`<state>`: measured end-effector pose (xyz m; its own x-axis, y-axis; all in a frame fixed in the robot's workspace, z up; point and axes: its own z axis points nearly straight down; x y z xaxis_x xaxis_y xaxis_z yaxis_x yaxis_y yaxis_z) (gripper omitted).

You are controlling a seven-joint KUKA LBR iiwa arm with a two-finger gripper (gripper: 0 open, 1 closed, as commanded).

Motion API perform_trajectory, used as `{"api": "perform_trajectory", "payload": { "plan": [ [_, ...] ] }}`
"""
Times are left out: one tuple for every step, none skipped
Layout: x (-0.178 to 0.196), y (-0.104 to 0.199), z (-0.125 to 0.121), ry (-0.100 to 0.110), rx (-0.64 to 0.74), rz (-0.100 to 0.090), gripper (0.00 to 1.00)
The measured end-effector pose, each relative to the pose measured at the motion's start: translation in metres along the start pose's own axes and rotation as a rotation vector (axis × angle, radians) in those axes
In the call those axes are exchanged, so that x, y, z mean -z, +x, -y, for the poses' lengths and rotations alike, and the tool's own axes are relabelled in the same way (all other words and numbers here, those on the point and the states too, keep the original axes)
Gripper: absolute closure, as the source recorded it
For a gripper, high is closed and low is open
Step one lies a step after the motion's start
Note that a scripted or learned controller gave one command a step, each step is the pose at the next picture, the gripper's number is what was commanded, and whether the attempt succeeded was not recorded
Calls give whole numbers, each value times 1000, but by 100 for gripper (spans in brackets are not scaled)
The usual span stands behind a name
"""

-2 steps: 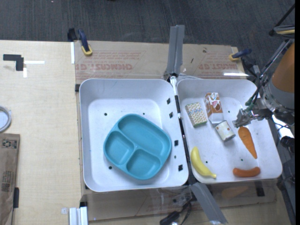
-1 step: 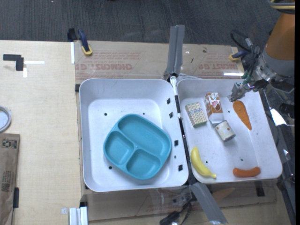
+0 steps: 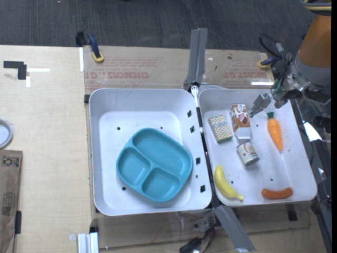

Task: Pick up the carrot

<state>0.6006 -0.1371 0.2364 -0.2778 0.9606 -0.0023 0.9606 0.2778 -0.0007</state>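
blue tray: sits in left bin, three compartments, irrelevant to the pick.
right bin: holds all the small stuff. left to right: banana near the front, cracker pack, juice carton, small can, sausage at the front, carrot toward the right wall.
carrot: orange, lying flat on the bin floor, green top toward the back, tip toward the front. long axis runs near front-to-back, slight tilt. clear of carton and can, not touching either.
gripper: above the back of the right bin, just behind and slightly left of the carrot's green end. looks near, not on it.
finger state: can't tell, dark hardware blurs together there. nothing visibly between the fingers.
arm: comes in from the right rear, orange band up high, wrist angled down-left into the bin.
next move (my read): short shift toward the front and right, close across the carrot's width.
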Motion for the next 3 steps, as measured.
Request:
{"api": "perform_trajectory", "payload": {
  "plan": [
    [-139, -75, 18, 2, -86, -9, 0],
    [-128, -76, 17, 0, -84, -2, 100],
    [-23, -68, -3, -1, -146, 0, 100]
  ]
}}
